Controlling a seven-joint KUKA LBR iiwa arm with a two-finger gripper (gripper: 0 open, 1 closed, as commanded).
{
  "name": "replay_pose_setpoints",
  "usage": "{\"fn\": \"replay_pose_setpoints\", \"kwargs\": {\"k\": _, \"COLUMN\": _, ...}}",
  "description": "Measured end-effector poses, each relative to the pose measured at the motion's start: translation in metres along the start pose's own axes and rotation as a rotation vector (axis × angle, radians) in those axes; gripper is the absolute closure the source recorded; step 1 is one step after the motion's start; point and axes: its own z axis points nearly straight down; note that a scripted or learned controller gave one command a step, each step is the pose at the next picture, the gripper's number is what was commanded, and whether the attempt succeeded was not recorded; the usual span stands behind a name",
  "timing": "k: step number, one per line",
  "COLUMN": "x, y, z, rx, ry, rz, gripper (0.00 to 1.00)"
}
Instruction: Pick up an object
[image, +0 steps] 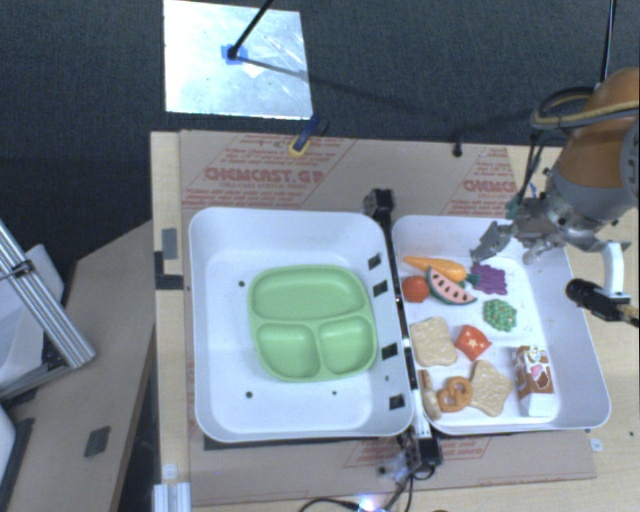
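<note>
Hovering over the far end of the right bin (590, 395), the metal gripper (497, 243) hangs just above the knobbly purple grapes (489, 277); whether its fingers are apart is unclear, and nothing shows between them. Nearby lie a smooth carrot (437, 266) and watermelon wedge (451, 287). A glossy green divided plate (308, 322) fills the left bin (215, 250).

A cardboard-covered bench (260, 170) is carrying two shallow white bins side by side: the left bin (215, 300) and the right bin (575, 370). A yellow clip (300, 146) is lying at the far edge.
</note>
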Motion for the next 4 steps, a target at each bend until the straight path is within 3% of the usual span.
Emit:
{"fn": "replay_pose_setpoints", "kwargs": {"k": 1, "x": 0.0, "y": 0.003, "z": -0.008, "rx": -0.012, "ry": -0.002, "rz": -0.002, "gripper": 0.0}}
{"fn": "replay_pose_setpoints", "kwargs": {"k": 3, "x": 0.012, "y": 0.004, "z": 0.085, "rx": -0.017, "ry": 0.002, "rz": -0.003, "gripper": 0.0}}
{"fn": "replay_pose_setpoints", "kwargs": {"k": 4, "x": 0.014, "y": 0.013, "z": 0.097, "rx": -0.036, "ry": 0.002, "rz": -0.005, "gripper": 0.0}}
